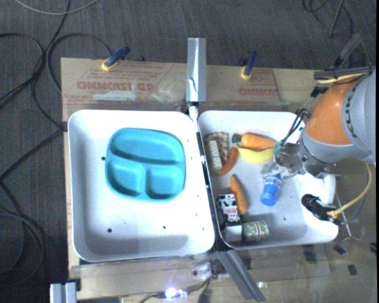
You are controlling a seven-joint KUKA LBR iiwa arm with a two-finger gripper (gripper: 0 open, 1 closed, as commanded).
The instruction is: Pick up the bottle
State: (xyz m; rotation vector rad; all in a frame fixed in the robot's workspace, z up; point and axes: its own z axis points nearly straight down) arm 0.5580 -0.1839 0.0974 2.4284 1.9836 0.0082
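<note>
The blue bottle (271, 190) lies tilted in the right bin (316, 229), right of a carrot (239, 195), with the gripper (283, 166) touching its top, grip state impossible to tell

Bins (82, 232): white
Tray (146, 164): turquoise blue
Bottle (271, 190): blue with a white cap
Carrots (258, 141): orange
Banana (256, 155): yellow
Can (255, 230): green label
Arm (341, 122): grey with an orange band

Glossy plastic bottle (271, 190) (blue)
</note>
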